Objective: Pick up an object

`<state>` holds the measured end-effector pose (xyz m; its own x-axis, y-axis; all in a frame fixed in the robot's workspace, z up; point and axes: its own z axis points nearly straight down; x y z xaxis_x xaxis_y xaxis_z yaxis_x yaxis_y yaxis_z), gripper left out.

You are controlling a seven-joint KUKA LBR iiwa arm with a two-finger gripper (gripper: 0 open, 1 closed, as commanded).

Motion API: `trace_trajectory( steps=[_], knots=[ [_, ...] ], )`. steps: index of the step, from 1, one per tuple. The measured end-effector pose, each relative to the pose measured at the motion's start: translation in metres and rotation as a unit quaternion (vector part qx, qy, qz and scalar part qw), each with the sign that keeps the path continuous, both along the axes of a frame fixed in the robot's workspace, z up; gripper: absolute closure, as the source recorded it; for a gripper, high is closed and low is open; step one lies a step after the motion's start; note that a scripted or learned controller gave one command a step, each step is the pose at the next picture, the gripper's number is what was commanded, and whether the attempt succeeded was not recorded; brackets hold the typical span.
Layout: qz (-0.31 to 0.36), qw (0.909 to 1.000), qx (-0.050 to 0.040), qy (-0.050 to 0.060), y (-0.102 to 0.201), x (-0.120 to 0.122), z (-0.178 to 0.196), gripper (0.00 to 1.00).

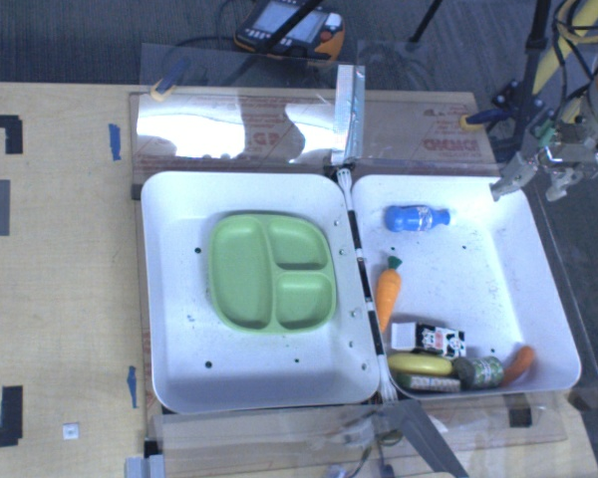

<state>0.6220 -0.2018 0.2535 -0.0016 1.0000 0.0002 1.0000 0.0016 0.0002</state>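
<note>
My gripper (530, 185) hangs over the far right corner of the right bin (518, 267), open, with nothing between its fingers. A blue bottle (416, 218) lies on its side to the gripper's left, well apart from it. An orange carrot (388, 292) lies by the bin's left wall. Along the near edge sit a black and white carton (440, 341), a yellow banana (420, 363), a dark green can (478, 371) and a small orange item (520, 361).
The left bin (169, 297) holds a green divided plate (274, 272). A raised divider (360, 267) separates the two bins. Clear panels stand behind the bins, and cables and stands crowd the far right.
</note>
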Motion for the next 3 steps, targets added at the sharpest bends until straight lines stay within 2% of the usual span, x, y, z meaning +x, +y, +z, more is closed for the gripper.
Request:
trace_trajectory(
  steps=[1, 2, 3],
  knots=[
    [0.082, 0.9967, 0.0001, 0.0, 0.071, 0.032, -0.135, 0.0],
    [0.087, 0.9962, -0.0035, 0.007, 0.096, 0.042, -0.151, 0.0],
    [0.087, 0.9961, -0.0034, 0.014, 0.096, 0.038, -0.148, 1.0]
  ],
)
